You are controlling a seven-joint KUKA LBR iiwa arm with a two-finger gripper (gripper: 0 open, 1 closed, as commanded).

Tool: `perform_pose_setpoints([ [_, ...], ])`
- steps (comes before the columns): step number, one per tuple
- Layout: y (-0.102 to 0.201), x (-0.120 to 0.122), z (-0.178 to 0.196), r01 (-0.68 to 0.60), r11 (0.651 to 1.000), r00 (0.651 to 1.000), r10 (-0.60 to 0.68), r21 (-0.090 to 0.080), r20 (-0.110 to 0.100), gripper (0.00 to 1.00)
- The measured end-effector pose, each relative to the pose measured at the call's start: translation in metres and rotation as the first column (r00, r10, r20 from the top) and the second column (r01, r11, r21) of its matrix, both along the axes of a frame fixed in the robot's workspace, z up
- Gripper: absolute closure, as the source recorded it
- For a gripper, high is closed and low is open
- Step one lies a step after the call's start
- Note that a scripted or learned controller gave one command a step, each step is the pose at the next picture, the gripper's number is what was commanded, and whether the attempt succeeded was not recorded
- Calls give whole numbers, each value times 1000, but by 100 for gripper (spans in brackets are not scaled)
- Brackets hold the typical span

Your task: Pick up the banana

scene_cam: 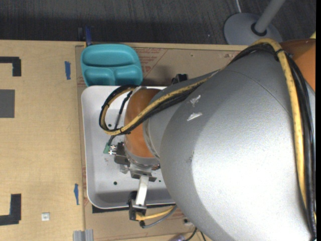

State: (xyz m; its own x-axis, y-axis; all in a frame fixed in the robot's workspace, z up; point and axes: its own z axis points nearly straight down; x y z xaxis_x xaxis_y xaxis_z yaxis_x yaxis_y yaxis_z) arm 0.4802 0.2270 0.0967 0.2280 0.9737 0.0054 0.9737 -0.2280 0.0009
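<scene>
Camera view: more than the right half is taken up by the grey arm [235,149], which is extended in from the right edge of the tabletop [40,134] and bent down over a white bin [94,134]. The orange band [134,129] above the wrist is seen over the middle of the bin. Just below it, the tool [131,165] is pointed down into the bin, close to the bin's near edge. The tool is viewed from behind its metal body, so it cannot be told whether it is spread or pressed together.

The bin's left side and near-left corner are seen as bare white floor; the rest is covered by the arm. Where the banana lies cannot be told, since most of the bin is hidden under the arm.

A teal moulded thing [111,64] with rounded corners is placed at the bin's far-left corner. Its near side meets the bin's far rim, though it cannot be told whether it is resting on the rim or just beside it.

The tabletop is brown like cardboard. Black marks [11,67] are set near its left edge, and a short strip of blue tape [67,70] is stuck left of the teal thing. Beyond the tabletop's far edge, a dark floor [125,9] is seen, on which a grey round base [245,28] with a slanting pole is stood.
</scene>
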Motion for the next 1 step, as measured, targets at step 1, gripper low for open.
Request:
perform_pose_setpoints([
  [1,0,2,-7,250,968,968,-250,4,7,100],
])
